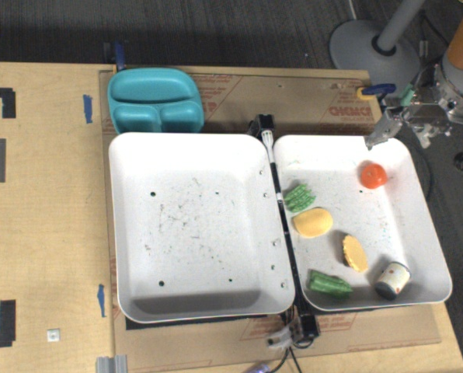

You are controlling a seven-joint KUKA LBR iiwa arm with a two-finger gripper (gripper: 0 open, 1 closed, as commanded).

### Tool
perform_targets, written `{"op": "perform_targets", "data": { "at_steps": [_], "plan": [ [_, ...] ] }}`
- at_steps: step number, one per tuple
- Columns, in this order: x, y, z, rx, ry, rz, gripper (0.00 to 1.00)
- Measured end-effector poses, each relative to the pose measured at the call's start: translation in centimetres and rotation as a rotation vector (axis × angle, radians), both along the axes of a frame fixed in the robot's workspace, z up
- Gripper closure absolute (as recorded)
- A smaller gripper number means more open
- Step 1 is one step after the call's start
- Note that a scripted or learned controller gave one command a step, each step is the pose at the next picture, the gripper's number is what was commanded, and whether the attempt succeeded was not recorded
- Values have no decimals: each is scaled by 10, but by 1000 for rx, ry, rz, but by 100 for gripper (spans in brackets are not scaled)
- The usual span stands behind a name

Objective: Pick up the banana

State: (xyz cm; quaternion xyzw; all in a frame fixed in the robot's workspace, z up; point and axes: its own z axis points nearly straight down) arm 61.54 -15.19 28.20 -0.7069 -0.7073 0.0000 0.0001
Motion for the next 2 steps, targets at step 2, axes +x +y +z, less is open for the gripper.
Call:
{"op": "perform_targets", "data": {
  "at_steps": [2],
  "plan": [
    [-112,60,-197,1,0,139,0]
  ]
}}
